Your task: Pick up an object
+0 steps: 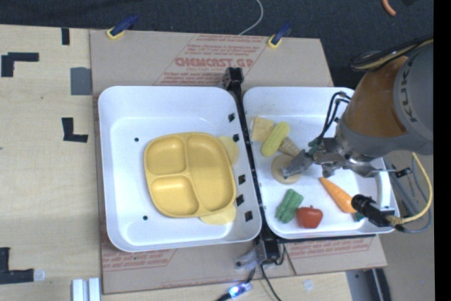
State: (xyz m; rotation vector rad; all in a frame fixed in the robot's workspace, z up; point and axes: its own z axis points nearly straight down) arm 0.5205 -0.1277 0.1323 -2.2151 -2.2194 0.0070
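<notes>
Across the cardboard-covered desk (303, 60) two shallow white plastic bins sit side by side, apparently so that toys can be sorted from one into the other: the left bin (120, 116) carries a yellow three-compartment plastic tray (189, 174), and the right bin (310, 101) holds the small toys. Over the right bin hangs the grey arm with its orange band (377, 109), and its gripper (299, 164) is low among the toys, just above a round tan disc-like piece (284, 170). I cannot tell how wide the fingers stand, nor whether anything is caught between them. Likely targets lie close by: an orange toy carrot (338, 195), long axis slanting from upper left to lower right; a yellow toy corn cob (275, 139), tilted upper right to lower left; a green toy vegetable (289, 206); and a red toy tomato (309, 217) touching it.
</notes>
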